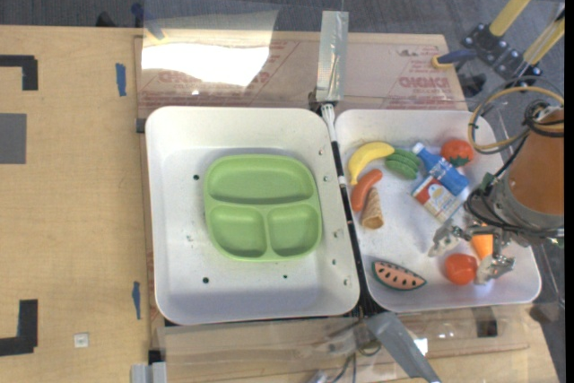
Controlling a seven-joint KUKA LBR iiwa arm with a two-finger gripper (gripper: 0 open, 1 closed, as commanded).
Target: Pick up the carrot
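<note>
The gripper [473,248] is closing its fingers around the carrot [482,244], seemingly a light, stiff, smooth plastic toy, best pinched mid-body.

We see a lime-green divided plate [262,218] in the white left bin [170,193]. In the white right bin [525,282] lie a yellow banana [368,159], a red watermelon slice [398,275] with dark seeds, two red tomatoes [460,268], and an orange carrot [482,245].

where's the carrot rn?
Right bin, near its right edge: the carrot sits between the claw fingers, just above a red tomato.
</note>
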